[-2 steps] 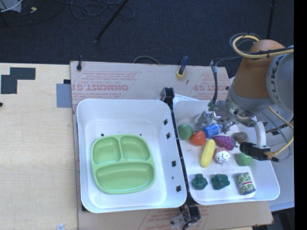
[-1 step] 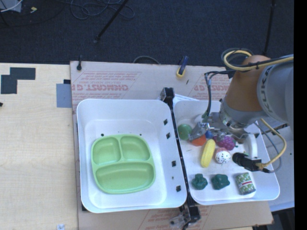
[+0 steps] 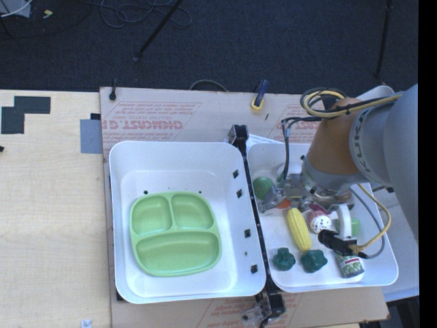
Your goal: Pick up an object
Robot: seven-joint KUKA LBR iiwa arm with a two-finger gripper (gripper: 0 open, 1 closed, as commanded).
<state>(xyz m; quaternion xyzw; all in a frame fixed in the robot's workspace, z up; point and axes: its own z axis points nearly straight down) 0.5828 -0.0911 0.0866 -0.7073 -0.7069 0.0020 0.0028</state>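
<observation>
1 yellow corn cob [image 3: 298, 228] beside tool [image 3: 283, 195], finger state impossible to tell

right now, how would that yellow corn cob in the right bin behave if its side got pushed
The corn cob looks rounded and elongated, so it would probably roll sideways. It appears to be moulded plastic, likely stiff and light. With the green broccoli pieces near its lower end, it may bump them.
</observation>
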